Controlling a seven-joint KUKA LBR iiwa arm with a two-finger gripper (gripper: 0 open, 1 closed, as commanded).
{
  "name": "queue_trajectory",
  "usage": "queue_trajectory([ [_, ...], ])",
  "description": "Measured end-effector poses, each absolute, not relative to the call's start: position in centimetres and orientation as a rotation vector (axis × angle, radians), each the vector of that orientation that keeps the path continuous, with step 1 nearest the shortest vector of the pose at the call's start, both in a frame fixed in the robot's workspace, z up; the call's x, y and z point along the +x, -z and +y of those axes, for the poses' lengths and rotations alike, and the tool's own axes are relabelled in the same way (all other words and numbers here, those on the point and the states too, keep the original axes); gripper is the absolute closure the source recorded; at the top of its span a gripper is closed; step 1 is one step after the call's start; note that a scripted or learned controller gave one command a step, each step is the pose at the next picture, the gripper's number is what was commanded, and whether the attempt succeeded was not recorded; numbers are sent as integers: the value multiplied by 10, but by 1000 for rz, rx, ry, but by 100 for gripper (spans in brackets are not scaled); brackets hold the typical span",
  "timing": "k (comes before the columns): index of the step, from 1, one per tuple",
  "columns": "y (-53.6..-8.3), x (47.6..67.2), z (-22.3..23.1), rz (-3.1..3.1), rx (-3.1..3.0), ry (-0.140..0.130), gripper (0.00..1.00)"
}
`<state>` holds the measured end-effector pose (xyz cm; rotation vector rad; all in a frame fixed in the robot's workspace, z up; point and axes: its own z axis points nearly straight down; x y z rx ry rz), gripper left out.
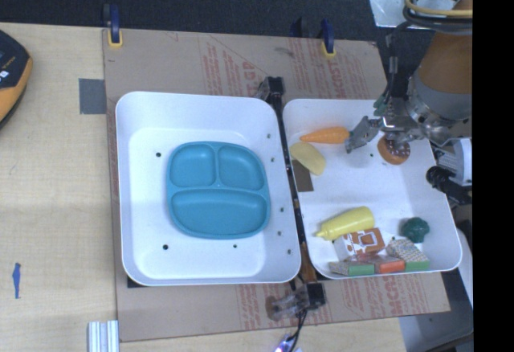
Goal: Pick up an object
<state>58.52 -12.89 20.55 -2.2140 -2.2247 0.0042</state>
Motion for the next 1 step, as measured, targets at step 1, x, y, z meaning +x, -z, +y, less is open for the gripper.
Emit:
queue_trajectory([
  [1, -90, 475, -96, -2231, -2213, -1, 0],
])
